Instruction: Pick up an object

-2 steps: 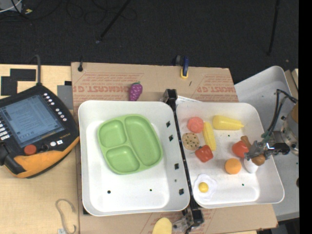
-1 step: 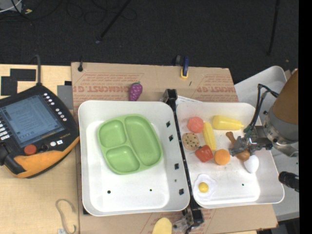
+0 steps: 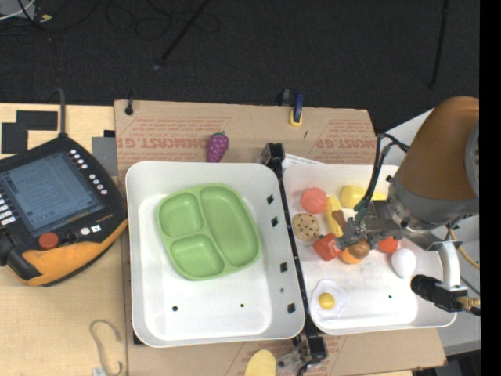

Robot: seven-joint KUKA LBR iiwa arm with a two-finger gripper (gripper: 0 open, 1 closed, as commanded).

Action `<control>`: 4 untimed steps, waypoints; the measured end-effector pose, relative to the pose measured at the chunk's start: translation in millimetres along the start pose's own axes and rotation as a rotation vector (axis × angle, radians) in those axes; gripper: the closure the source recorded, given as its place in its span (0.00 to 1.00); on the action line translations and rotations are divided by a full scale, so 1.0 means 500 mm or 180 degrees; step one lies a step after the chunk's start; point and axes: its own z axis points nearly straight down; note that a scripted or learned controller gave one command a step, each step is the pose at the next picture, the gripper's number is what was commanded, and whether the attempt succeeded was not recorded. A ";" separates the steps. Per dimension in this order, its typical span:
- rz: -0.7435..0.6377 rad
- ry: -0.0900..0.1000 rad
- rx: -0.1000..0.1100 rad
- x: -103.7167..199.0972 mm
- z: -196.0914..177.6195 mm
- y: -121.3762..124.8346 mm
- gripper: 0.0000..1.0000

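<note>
right white bin (image 3: 407,308) — fingers (image 3: 354,237), grip state unclear, over orange toy (image 3: 356,252)

A light green tray (image 3: 207,232) is sitting in a white bin (image 3: 153,304). In the other white bin (image 3: 376,313) are lying a pink ball (image 3: 314,200), a tan cookie with dark spots (image 3: 306,226) and a white egg (image 3: 404,262). A purple grape bunch (image 3: 218,146) is lying on brown cardboard (image 3: 172,135).

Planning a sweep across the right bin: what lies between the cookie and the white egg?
In the camera view, between cookie and white egg: red piece, orange piece, gripper.
</note>
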 end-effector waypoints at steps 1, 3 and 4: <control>0.0007 -0.0005 0.0005 0.101 0.023 0.015 1.00; 0.0005 -0.0007 -0.0003 0.311 0.016 0.073 1.00; 0.0017 -0.0012 0.0005 0.327 0.012 0.060 1.00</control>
